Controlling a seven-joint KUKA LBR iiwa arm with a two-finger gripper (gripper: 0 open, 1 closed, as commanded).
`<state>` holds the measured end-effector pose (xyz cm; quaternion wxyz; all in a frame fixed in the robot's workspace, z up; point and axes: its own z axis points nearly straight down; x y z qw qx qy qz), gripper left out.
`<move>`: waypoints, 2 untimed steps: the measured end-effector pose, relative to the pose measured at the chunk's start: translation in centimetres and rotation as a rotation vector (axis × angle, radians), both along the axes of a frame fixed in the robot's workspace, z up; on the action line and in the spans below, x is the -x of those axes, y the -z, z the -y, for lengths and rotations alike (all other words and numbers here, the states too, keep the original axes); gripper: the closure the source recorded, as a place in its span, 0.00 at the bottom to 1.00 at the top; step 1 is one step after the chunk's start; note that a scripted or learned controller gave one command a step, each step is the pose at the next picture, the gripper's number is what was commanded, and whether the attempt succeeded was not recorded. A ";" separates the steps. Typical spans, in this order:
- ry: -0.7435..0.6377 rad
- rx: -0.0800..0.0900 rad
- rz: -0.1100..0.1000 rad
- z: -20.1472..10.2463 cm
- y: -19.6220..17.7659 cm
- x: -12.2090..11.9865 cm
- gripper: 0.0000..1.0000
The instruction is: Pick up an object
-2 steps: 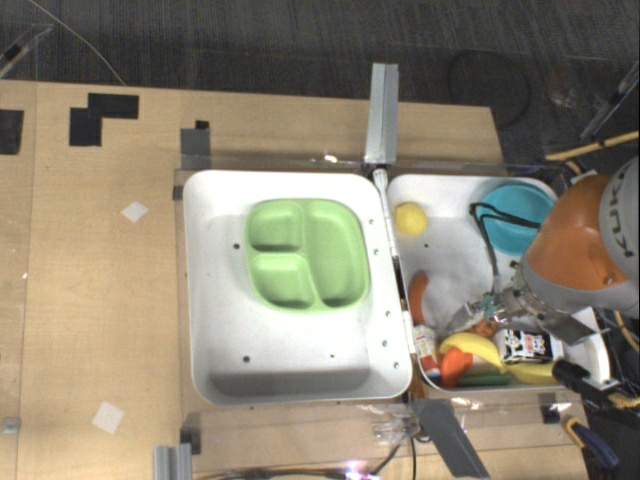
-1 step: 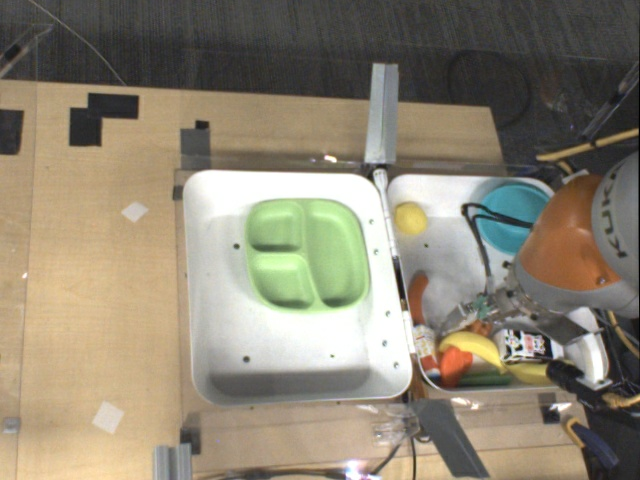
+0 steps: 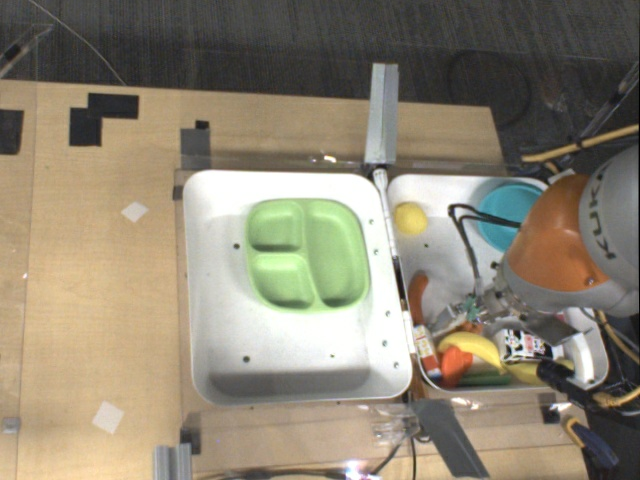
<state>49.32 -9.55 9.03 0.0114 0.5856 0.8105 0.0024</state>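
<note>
hand (image 3: 478,313) low over clutter, lower right bin (image 3: 440,193); spread or pressed: cannot tell | banana (image 3: 475,349) just below | risk: crowded neighbours foul the grasp, banana slips out

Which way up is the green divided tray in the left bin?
Right side up: the green divided tray shows its three open compartments.

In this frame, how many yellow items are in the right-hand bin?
2. A round yellow ball lies near the right white bin's far left corner, and a yellow toy banana sits in the clutter near its front edge. The grey arm may hide others.
</note>
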 end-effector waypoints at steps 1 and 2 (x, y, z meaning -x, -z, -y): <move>0.070 -0.005 0.002 -0.2 0.0 0.0 0.00; 0.115 -0.011 -0.002 2.3 0.0 0.0 0.00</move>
